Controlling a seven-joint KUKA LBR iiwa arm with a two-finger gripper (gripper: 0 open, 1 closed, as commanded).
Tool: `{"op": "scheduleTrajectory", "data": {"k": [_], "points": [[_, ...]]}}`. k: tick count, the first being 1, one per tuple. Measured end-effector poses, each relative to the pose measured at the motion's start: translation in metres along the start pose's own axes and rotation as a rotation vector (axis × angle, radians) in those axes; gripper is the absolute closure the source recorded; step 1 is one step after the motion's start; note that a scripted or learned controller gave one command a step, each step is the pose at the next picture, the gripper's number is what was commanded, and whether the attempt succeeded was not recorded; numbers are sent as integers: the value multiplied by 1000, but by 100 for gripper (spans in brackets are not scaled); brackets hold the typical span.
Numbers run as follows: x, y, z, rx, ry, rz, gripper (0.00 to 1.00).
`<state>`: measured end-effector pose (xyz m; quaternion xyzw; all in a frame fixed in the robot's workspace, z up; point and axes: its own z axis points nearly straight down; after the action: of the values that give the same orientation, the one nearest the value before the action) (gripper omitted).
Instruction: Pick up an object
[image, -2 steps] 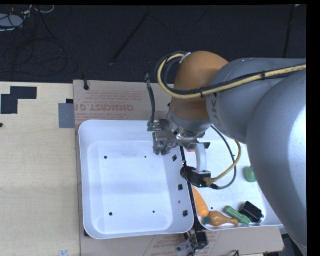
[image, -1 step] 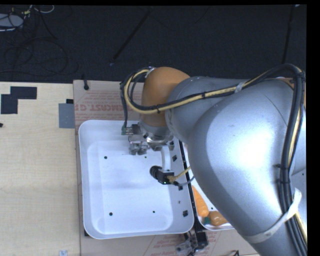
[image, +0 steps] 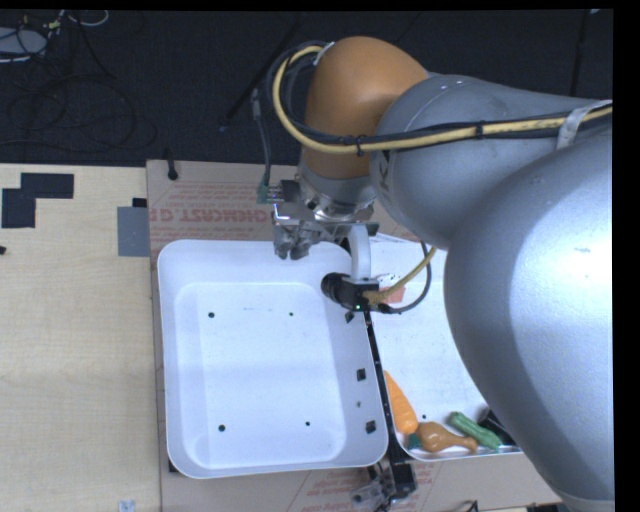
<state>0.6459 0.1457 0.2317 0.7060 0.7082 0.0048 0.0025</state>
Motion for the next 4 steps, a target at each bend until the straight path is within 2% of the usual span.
{"op": "scheduleTrajectory", "data": {"k": [1,2,3,4], "points": [[19,-17,7,15,-4,2,100],[19,-17,-3,17,-6,-4,100],[39,-2,24,12,-5,2,100],[43,-27,148,21,-6,2,100]]}}
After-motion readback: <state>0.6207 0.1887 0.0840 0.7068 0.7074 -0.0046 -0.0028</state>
